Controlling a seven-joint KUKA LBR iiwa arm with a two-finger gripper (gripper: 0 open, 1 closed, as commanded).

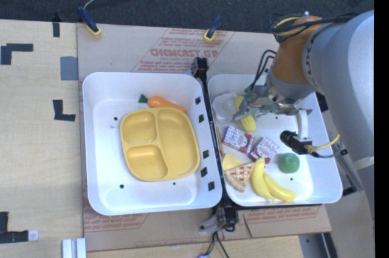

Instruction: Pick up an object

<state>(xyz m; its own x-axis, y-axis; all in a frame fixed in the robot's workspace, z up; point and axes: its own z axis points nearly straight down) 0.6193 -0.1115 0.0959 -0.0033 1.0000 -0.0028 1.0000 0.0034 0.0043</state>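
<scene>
Camera view. Hand [250,112]: low in right bin [325,190], far-left part, above small yellow piece [248,123]; spread or pinched, cannot tell. Likely target: yellow piece, touching or just under hand. Near side: packets [237,139], waffle piece [240,176], bananas [269,182], green ball [289,162], crowded together. Bin divider wall just left of hand; little open room. Left bin [97,147]: yellow tray [160,144], carrot [164,103].

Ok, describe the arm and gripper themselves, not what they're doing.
The arm is bulky, smooth and grey, with an orange band above the wrist. Yellow and black cables loop around that band. The gripper is a small dark metal assembly.
</scene>
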